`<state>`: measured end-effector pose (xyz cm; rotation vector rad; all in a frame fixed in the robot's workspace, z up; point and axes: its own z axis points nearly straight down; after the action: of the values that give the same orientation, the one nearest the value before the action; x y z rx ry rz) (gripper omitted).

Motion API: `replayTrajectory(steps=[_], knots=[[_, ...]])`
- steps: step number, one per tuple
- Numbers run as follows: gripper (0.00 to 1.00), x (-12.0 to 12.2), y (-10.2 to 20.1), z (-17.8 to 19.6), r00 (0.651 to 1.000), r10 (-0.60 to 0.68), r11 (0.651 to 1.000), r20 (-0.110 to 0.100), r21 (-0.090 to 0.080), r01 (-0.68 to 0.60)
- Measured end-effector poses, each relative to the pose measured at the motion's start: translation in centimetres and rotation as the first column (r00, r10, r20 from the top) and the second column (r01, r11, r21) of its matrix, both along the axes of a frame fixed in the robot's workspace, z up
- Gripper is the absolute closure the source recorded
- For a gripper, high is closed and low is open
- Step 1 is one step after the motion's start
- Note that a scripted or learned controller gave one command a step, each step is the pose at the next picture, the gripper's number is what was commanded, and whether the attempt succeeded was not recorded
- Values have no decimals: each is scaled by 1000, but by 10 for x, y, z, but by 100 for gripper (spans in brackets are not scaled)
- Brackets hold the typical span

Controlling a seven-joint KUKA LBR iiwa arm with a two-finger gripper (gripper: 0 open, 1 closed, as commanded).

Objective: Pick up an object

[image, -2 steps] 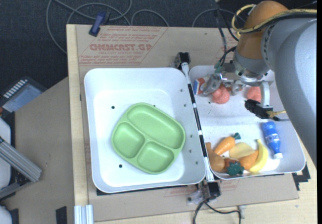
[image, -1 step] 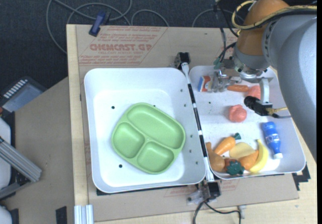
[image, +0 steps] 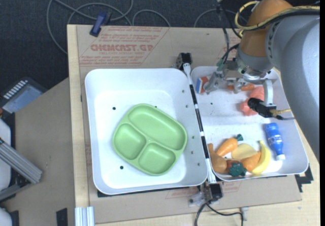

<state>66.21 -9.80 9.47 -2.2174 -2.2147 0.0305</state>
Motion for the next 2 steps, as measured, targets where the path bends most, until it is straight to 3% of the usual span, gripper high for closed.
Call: replayTrajectory(steps=[1, 2], knots=[[0, -13, -43, 18, 1000, 1, 1000, 18, 8, -1], [0, -33, -78, -5, 1000, 10, 1000, 16, 28, -10]])
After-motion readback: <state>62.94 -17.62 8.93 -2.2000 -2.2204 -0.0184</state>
